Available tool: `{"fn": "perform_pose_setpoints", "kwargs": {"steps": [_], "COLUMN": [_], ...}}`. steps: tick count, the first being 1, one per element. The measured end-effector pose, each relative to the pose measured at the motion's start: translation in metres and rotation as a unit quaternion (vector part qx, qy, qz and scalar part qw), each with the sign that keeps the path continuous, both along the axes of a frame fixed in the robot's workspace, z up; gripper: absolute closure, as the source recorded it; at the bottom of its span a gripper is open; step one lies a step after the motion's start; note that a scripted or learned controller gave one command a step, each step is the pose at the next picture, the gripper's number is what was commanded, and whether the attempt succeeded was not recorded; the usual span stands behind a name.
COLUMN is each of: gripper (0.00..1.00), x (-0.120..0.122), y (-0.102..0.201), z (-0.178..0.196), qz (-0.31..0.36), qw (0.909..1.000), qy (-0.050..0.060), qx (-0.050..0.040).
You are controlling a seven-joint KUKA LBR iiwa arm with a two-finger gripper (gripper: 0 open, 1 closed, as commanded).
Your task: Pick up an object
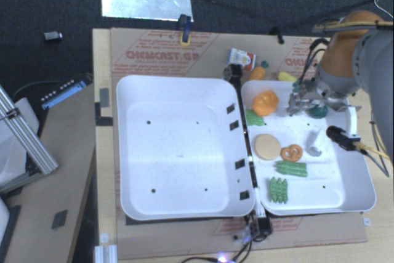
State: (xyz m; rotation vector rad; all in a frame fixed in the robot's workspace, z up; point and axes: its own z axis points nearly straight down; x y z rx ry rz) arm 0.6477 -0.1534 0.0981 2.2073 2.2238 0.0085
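My gripper [299,103] hangs low over the back part of the right bin [360,193], just right of an orange fruit [266,102]. A teal object [318,111] lies right beside it, partly hidden by the wrist. Further forward in the same bin lie a round tan cookie [267,146], a pretzel [291,152], a small grey piece [314,146], a green ridged vegetable [291,169] and a green pea pod [278,190]. A green leaf [253,117] sits under the orange fruit.
The left bin [178,151] stands beside the right one. A carrot [257,72] and a yellow item [285,77] rest at the right bin's back rim. The arm's cables and a black connector [340,136] hang over the bin's right side.
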Motion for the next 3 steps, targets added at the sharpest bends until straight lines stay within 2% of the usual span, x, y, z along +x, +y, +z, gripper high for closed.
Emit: {"fn": "perform_pose_setpoints", "kwargs": {"steps": [1,2,3], "gripper": [1.0,1.0,1.0], "x": [0.023,0.022,0.022], "y": [0.052,0.071,0.071], "z": [-0.013,-0.013,0.023], "qz": [0.001,-0.001,-0.001], "qw": [1.0,1.0,1.0], "qy": [0.003,0.003,0.003], "qx": [0.0012,0.0007,0.001]}}
